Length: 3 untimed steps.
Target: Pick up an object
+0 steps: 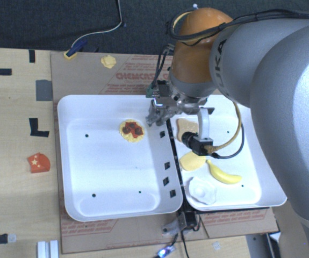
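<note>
Camera view: end effector point(182, 123) hung over the right white bin point(251, 160); grip state unreadable. Yellow plastic banana point(224, 174) at 5 o'clock lay unpicked.

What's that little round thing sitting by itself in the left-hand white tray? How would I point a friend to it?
Start at the left white bin, the one away from the grey arm. Look in its upper half, toward the divider between the two bins: a small round yellow piece with dark red spots on top lies there. It looks like a toy pizza, unlike the plain yellow banana in the other bin.
</note>
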Motion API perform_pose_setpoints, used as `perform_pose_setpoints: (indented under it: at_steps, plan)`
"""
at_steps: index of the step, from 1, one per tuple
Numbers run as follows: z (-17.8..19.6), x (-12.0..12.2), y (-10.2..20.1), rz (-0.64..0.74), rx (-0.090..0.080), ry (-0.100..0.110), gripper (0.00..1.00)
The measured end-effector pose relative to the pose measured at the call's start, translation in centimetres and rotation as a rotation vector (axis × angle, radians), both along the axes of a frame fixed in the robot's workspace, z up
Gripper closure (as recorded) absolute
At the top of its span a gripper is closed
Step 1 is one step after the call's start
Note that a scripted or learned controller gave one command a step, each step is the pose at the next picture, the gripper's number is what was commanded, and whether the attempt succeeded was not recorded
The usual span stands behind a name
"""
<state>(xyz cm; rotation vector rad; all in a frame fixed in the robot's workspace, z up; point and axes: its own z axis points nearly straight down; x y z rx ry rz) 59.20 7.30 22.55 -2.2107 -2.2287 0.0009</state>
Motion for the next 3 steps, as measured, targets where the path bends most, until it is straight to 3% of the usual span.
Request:
perform_pose_setpoints:
  at_steps: [1,2,3]
  plan:
    - [8.7,-5.1,1.8,-0.003,0.002,-0.007,1.0]
    - [14.8,-3.8,0.8,-0.006,-0.001,-0.008,1.0]
    - [11.3,-5.7,-1.8,-0.01,-0.004,0.003,1.0]
